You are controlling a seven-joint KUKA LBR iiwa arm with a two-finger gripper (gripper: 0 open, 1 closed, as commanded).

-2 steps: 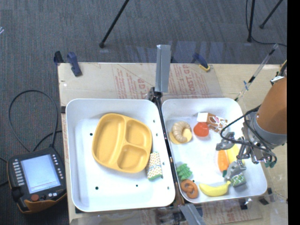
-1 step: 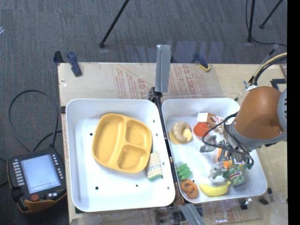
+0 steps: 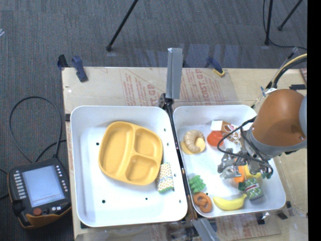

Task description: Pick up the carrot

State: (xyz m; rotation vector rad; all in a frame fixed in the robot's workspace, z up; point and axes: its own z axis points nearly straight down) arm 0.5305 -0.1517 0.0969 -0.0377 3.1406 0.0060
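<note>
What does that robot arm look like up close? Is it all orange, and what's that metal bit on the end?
Not all orange. The arm has a big rounded orange band with grey casing beside it. Black and yellow cables loop along its upper side. At its end sits the gripper, a small grey-and-black metal assembly, far thinner than the bulky arm.

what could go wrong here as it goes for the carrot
1. The carrot lies tight among other toys: a green-labelled item touches it from below and a banana lies close by. The gripper could snag or lift a neighbour instead.
2. The wrist covers much of the carrot, so it may be gripped off-centre and slip.
3. It sits near the right bin's right wall, so a nudge could wedge it there.
</note>
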